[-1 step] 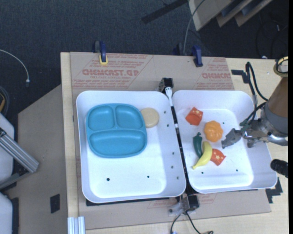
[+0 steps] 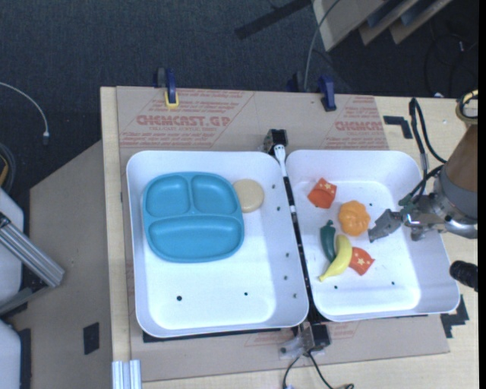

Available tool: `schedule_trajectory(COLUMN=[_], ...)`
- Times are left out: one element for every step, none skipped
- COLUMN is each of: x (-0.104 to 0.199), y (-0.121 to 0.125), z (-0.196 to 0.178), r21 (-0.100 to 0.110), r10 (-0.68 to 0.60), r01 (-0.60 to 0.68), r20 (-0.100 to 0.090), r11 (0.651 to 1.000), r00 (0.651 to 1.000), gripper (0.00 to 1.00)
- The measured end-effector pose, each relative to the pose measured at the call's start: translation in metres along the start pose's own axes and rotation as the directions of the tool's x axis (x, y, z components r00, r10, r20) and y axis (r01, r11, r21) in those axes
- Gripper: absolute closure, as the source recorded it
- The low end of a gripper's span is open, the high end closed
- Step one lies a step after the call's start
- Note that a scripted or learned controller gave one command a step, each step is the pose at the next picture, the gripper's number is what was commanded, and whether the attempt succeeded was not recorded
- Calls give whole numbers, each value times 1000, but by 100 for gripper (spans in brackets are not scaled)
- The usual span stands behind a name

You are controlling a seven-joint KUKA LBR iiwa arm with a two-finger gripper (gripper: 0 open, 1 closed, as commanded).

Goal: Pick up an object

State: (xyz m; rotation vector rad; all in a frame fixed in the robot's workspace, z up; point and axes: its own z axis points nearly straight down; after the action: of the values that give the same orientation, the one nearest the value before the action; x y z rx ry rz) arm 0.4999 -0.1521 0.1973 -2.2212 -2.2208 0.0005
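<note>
The worktop [image 2: 228, 118] is a pale board printed with red lettering, held at its far edge by two blue clamps [image 2: 168, 83]. Around it lies dark blue-grey carpet [image 2: 91, 45], crossed by a thin white cable [image 2: 34, 114] on the left. Pale wooden boards [image 2: 380, 19] lean at the far side.

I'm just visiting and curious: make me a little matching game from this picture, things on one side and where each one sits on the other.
Things:
1. blue plate
2. banana
3. round cookie
4. orange

Places:
A. right bin, just left of the gripper
B. left bin, touching the plate's upper right corner
C. fills the upper left of the left bin
D. right bin, lying slantwise beside a green pepper

Pairs: 1-C, 2-D, 3-B, 4-A
</note>
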Motion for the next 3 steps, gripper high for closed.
schedule_trajectory(x=[2, 2, 2], y=[-6, -7, -6], z=[63, 115, 103], r21=[7, 2, -2], r10=[0, 1, 1], r01=[0, -1, -1], r20=[-3, -2, 1], r11=[1000, 1000, 1000], r00=[1000, 1000, 1000], gripper=[0, 0, 100])
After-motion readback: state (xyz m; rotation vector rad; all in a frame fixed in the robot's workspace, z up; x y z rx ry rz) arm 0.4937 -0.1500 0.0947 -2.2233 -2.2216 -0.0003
